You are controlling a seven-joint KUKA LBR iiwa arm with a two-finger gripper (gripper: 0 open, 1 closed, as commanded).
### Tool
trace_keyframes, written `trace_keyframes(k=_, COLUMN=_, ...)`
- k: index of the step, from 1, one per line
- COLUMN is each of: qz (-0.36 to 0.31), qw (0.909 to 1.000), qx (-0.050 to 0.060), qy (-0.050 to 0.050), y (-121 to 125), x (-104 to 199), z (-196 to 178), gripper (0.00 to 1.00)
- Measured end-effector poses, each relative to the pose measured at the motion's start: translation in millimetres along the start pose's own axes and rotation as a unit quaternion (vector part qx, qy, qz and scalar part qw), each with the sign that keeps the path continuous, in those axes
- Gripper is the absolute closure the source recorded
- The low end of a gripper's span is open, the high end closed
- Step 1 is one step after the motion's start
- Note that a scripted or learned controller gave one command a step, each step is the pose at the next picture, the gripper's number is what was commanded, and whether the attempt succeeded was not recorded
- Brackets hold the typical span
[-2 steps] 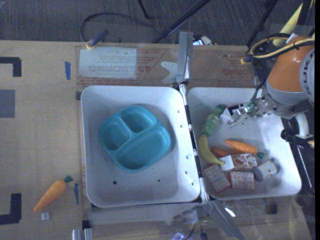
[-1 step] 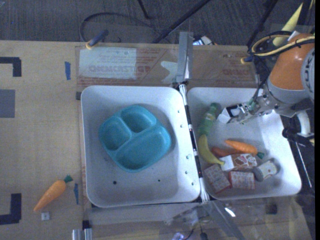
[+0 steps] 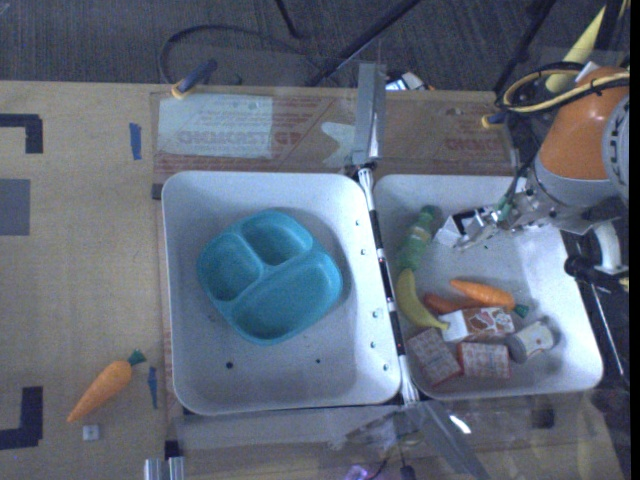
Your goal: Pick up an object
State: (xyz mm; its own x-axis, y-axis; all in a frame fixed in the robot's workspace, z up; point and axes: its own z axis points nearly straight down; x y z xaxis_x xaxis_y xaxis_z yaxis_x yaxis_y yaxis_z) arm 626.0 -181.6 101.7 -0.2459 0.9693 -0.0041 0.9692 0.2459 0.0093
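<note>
The right bin [image 3: 560,268] holds several toy foods. A green bottle-shaped piece [image 3: 418,236] lies at its left, with a yellow banana [image 3: 415,303] below it. An orange carrot [image 3: 482,292] sits mid-bin. Near the front are a white printed box [image 3: 482,321], two brown blocks [image 3: 432,356] [image 3: 484,359] and a grey-and-white piece [image 3: 530,340]. My gripper [image 3: 474,228] hangs over the back middle of this bin, right of the green piece and above the carrot. I see nothing held in it.
A teal divided plate [image 3: 270,273] lies in the left bin [image 3: 190,208]. A second toy carrot [image 3: 100,388] rests on the bench outside, at front left. The metal divider [image 3: 385,288] runs between the bins. Cables and tripod legs cross the floor behind.
</note>
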Motion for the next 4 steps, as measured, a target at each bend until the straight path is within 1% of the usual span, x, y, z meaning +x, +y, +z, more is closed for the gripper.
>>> trace_keyframes(k=1, qz=-0.074, qw=0.9973, qx=0.003, qy=0.001, y=-60, x=-7, z=16, gripper=0.00)
trace_keyframes(k=2, qz=-0.072, qw=0.9974, qx=0.001, qy=0.000, y=-59, x=-10, z=7, gripper=1.00)
trace_keyframes(k=3, qz=-0.118, qw=0.9930, qx=0.004, qy=0.002, y=-1, x=59, z=-116, gripper=1.00)
trace_keyframes(k=4, qz=-0.228, qw=0.9736, qx=0.003, qy=0.002, y=18, x=63, z=-221, gripper=1.00)
